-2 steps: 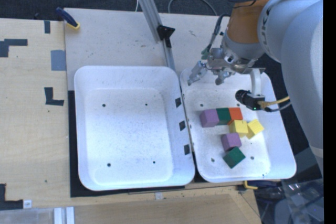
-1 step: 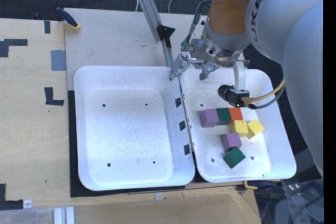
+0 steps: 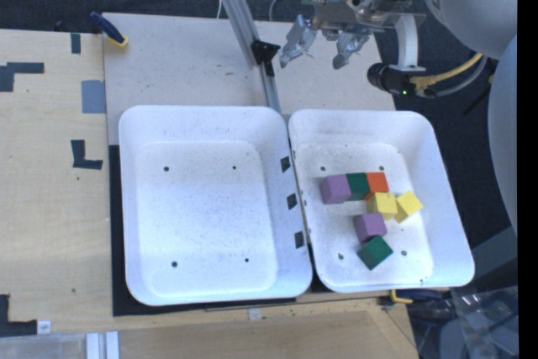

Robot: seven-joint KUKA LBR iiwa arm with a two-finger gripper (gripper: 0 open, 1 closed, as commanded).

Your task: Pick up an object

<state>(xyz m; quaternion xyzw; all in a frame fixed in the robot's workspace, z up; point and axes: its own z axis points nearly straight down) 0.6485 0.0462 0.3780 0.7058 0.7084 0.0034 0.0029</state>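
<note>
Currently: blocks all in right-hand bin, gripper spread and bare

Camera view: the right bin holds seven blocks clustered mid-right: purple block, green block, orange block, two yellow blocks, second purple block, and a dark green block lowest. Left bin sits alongside, rims touching. Gripper hangs at upper centre, above the bins' far edge, fingers splayed, nothing between them. Wooden bench; blue-yellow clamp upper left.
</note>
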